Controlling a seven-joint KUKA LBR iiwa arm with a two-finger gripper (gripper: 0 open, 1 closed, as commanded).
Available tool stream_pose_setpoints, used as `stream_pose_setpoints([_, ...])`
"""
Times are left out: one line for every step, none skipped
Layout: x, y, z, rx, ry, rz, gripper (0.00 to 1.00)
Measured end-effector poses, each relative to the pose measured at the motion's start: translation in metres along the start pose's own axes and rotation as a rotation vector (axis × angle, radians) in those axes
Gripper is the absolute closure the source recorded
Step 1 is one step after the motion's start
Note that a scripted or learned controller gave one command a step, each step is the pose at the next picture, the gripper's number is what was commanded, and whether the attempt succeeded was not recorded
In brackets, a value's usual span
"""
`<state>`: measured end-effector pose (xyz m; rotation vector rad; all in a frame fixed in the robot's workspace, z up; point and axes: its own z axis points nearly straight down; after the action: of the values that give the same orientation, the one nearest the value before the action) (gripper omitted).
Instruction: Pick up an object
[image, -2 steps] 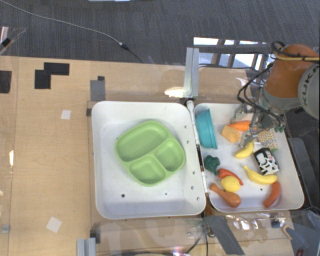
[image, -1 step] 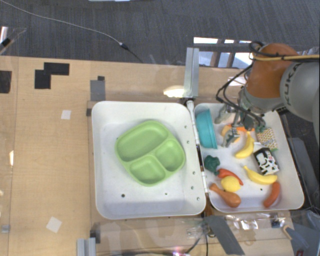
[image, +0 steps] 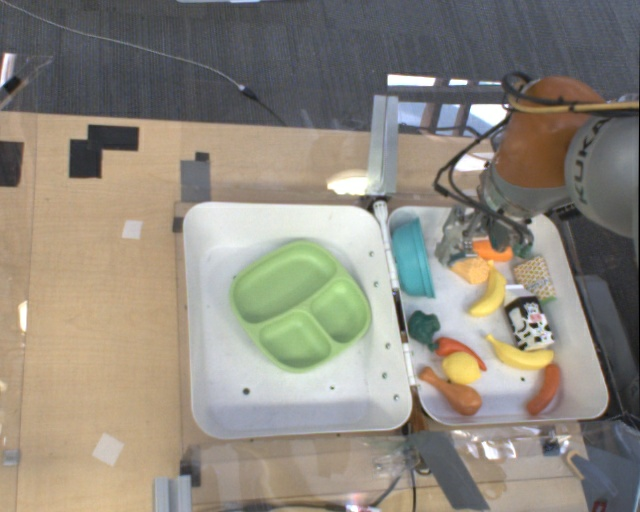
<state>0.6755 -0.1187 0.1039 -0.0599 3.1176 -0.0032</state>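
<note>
While the pincer (image: 487, 238) is lowered at the right bin's (image: 590, 385) far edge, its fingers are seen spread around an orange piece (image: 487, 250).

An orange toy piece (image: 484, 250) lies at the back of the right bin (image: 580, 400), directly under the claw (image: 488, 240), touching a yellow-orange wedge (image: 470, 269) just in front of it.

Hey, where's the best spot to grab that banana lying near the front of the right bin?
Probably the banana at its thick middle, coming straight down with fingers across its narrow width. It lies flat and curved; the cow-patterned block sits close behind, and the orange sausage nears its right tip.
</note>
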Motion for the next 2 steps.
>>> stream_pose_setpoints([0.0334,-0.0917,-0.1020,0.006,0.004,-0.172,1.00])
stream_pose_setpoints([0.0334,-0.0857,-0.0969,-0.001,0.011,-0.180,0.00])
